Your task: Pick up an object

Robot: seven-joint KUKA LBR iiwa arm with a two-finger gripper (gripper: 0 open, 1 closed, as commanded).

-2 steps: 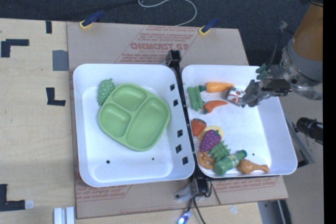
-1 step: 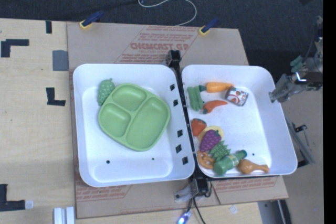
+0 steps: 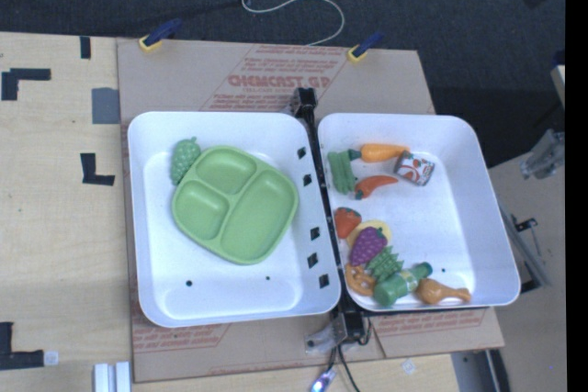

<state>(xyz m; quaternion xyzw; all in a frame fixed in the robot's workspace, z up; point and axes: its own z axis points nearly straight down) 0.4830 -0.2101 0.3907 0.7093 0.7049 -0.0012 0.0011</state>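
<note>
The pickable things are lying in the right bin (image 3: 459, 197), crowded toward its left wall and near edge. A small can with a red and white label (image 3: 414, 168) is lying on its side near the far edge, apart from the bin's right wall. Just to its left an orange carrot (image 3: 382, 151) is pointing toward the can, and a second orange-red carrot (image 3: 375, 186) is lying below it at a slant. A green bean pod (image 3: 341, 171) is resting against the left wall beside them. Farther toward the near edge, a red tomato-like piece (image 3: 346, 220) is sitting by the left wall, with a yellow piece (image 3: 375, 229) and a purple grape bunch (image 3: 366, 246) touching one another. At the near edge a leafy green piece (image 3: 385, 263), a green bottle-like toy (image 3: 401, 284) and an orange gourd shape (image 3: 439, 292) are lying packed together.

The left bin (image 3: 156, 197) is holding a green divided plate (image 3: 235, 204) near its middle, with a green bumpy vegetable (image 3: 185, 158) touching the plate's far left rim.

Both bins are sitting on a cardboard sheet (image 3: 276, 73) clamped at its far edge. A white cable (image 3: 276, 9) is looping over the dark floor beyond.

The arm's pose and the gripper's opening cannot be told here.
</note>
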